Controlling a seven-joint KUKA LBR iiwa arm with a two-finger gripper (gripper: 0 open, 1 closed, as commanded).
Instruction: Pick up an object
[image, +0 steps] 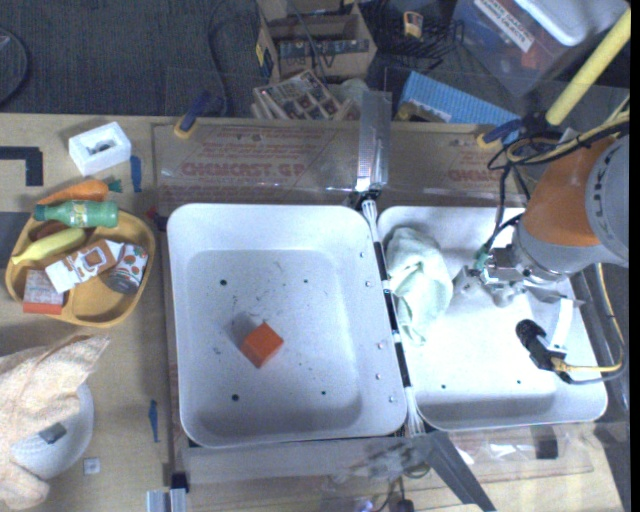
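An orange cube (262, 343) lies in the left bin (200, 250), a little left of its middle. A crumpled pale green cloth (417, 280) rests against the left wall of the right bin (480, 400). The grey arm with its orange band (563, 215) reaches in from the right, over the right bin. Its gripper (487, 277) hangs low just right of the cloth, a small gap away from it. Nothing can be seen held in the gripper.
A black cable with a yellow tip (542, 347) hangs from the wrist over the right bin's floor. Left of the bins stand a wooden bowl (100, 310) of toy food, a white box (100, 148) and a beige cloth (45, 395).
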